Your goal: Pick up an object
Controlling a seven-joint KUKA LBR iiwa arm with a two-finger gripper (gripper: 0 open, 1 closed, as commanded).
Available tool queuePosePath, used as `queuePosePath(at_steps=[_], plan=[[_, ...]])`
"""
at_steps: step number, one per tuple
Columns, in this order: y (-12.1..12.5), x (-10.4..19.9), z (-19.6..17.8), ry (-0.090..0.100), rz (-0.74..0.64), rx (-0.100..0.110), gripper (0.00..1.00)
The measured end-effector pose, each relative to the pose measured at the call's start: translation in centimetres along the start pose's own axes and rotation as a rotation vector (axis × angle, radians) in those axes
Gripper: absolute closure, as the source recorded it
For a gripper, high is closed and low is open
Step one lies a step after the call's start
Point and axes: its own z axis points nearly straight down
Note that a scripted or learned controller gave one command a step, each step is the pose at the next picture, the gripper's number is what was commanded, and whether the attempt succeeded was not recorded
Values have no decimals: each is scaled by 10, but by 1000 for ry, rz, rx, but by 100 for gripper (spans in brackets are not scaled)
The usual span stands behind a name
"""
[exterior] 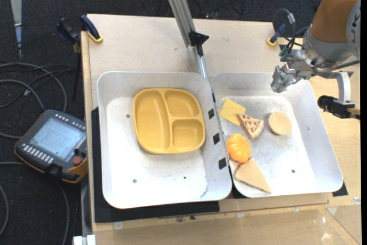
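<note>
- The grey two-finger pincer [279,82] hangs over the right white bin's [321,140] far edge; how its jaws stand I cannot tell.
- Nearest it, below, lies a round tan biscuit-like disc [280,123], with no long axis.
- Farther down-left, a pale yellow cheese wedge [252,175] points up-left, towards an orange pumpkin-shaped toy [239,147].

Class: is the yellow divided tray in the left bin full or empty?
Empty. The yellow divided tray shows bare yellow in all three compartments; the toy foods lie in the right bin.

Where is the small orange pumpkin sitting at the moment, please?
In the camera view, the pumpkin lies in the right bin, close to its left wall, just below the yellow cheese slice and above the tan wedge.
</note>
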Motion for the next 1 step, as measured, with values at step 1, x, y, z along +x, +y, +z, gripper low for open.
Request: queuePosePath(at_steps=[1], plan=[[0,51,-9,2,-5,2,100]])
